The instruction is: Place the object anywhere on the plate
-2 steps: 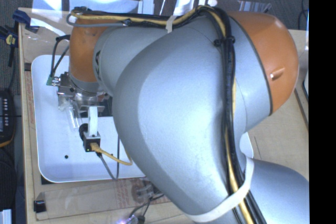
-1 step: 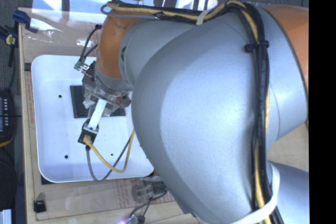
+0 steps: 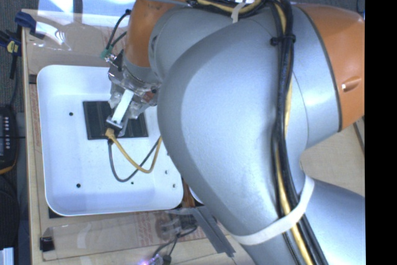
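Just toward 12 o'clock of centre in the white bin (image 3: pixel 62 183) lies the dark plate (image 3: pixel 96 120), the hand (image 3: pixel 127 99) over its 2 o'clock corner, hand state and the object's position indeterminable, placement judged unconfirmed.

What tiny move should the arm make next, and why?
Probably a short move straight down. The tool sits over the right side of the dark flat square in the white bin, so no sideways shift seems needed. Whether it carries anything is hidden.
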You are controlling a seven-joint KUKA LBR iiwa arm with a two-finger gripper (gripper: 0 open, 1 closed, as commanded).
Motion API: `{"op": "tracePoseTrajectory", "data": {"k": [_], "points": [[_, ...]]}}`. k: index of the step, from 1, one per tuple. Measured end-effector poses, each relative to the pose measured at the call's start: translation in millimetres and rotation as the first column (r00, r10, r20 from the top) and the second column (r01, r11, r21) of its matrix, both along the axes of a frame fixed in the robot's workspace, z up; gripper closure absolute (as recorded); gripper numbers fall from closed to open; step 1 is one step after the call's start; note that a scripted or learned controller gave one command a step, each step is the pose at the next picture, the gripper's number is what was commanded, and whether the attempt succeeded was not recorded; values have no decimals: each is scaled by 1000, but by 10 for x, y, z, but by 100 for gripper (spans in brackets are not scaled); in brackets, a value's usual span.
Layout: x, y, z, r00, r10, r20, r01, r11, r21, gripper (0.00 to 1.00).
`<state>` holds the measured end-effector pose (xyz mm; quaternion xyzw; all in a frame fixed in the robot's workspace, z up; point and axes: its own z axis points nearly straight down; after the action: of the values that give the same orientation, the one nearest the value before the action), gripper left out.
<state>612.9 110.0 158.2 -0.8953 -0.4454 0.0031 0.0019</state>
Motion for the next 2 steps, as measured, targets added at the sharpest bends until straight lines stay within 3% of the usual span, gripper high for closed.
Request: {"op": "tracePoseTrajectory", "data": {"k": [1,2], "points": [[417,-315,333,989,-145,3,145,989,0,100],[171,79,-648,896,-444,4,444,896,-2,100]]}}
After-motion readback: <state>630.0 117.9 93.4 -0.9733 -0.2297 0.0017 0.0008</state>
